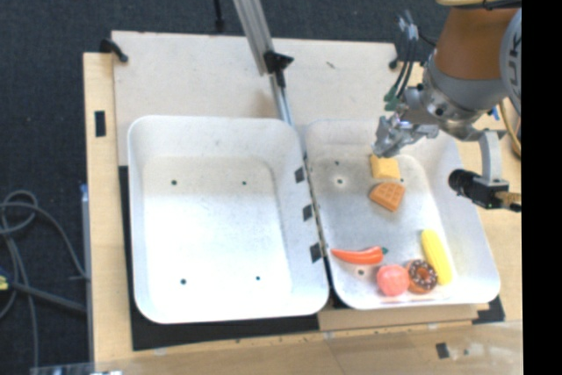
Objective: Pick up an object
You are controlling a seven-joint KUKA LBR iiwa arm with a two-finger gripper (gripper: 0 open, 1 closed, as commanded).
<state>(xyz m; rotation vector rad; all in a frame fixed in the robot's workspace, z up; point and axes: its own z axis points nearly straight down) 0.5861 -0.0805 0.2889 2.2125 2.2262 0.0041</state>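
The gripper (389, 142) hangs over the far part of the right bin (465, 277), at the end of the grey arm (465, 39) with its orange band, which comes in from the right. Its tip sits directly above a small yellow block (384, 166) and appears to touch the block's top edge. Whether the gripper is spread or closed cannot be told from this angle, and nothing can be seen gripped.

Just below the yellow block, nearer the camera than the gripper, lies an orange waffle-like piece (387, 195), close to the block but apart from it. Well below the gripper, along the bin's near edge, 4 more toys lie: a red-orange chili (357, 256) to the gripper's lower left, a pink round fruit (392, 280) and a brown doughnut (422, 276) touching one another, and a yellow corn cob (436, 256) just right of the doughnut.

Left of the gripper, past the shared rim, sits the left bin (140, 189). A slanted metal pole (250, 9) rises behind the 2 bins, up and left of the gripper.
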